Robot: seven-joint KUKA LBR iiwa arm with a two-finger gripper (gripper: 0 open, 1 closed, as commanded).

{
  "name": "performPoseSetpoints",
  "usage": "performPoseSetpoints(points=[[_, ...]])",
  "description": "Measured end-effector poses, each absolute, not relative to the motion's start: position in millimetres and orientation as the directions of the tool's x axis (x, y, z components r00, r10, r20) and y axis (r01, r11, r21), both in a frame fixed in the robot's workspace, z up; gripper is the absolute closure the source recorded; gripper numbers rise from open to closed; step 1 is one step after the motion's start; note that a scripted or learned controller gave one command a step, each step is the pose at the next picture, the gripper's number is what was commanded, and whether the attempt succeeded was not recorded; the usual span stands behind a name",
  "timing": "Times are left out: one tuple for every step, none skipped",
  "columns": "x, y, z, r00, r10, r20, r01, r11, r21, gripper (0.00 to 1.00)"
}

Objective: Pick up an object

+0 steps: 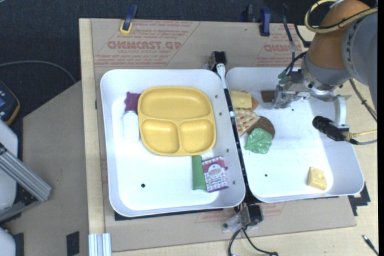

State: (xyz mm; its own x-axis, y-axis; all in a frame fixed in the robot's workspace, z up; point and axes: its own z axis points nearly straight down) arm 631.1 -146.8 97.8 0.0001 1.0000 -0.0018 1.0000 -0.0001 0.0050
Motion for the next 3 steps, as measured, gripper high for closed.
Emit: performPoseSetpoints(points=[[636.5,-143,143,-0.002,1.000,-0.002,1.000,0.002,0.007,1.00],[636.4,-145,187,-0.001,1.000,-0.002,1.000,0.001,0.007,1.00],[637.8,-145,228,-0.001,1.000,-0.002,1.000,0.001,0.008,1.00]])
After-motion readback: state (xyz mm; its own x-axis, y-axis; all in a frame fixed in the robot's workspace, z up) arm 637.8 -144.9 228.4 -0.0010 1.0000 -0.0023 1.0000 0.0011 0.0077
